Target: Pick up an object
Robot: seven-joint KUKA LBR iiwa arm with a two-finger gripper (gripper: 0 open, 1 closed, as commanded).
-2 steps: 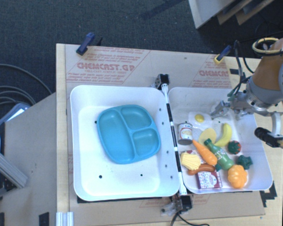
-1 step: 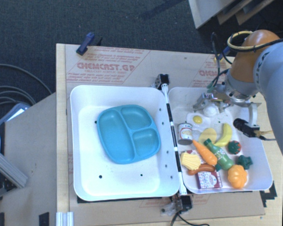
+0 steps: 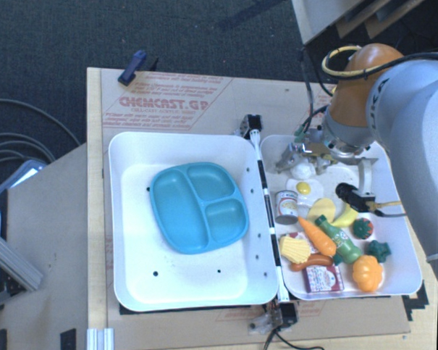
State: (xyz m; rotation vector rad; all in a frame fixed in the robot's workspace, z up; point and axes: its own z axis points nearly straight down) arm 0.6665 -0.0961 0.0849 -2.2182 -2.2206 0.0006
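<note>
My gripper (image 3: 315, 157) hangs low over the back left corner of the right bin (image 3: 410, 270), under the arm's orange band. Just below it lies a small white object (image 3: 302, 170), and beside that a white and yellow egg (image 3: 303, 187). Toy food fills the rest of this bin: a small can (image 3: 286, 205), a carrot (image 3: 318, 236), a green cucumber (image 3: 344, 246), a yellow piece (image 3: 295, 249), a red box (image 3: 323, 279), an orange (image 3: 367, 273) and a broccoli (image 3: 379, 250). The arm hides the bin's back right part.
The left bin (image 3: 128, 268) holds a blue divided plate (image 3: 198, 206). A black clip (image 3: 251, 124) sits at the back where the two bins meet, another clip (image 3: 279, 315) at the front. A blue object (image 3: 132, 67) lies on the board's far left corner.
</note>
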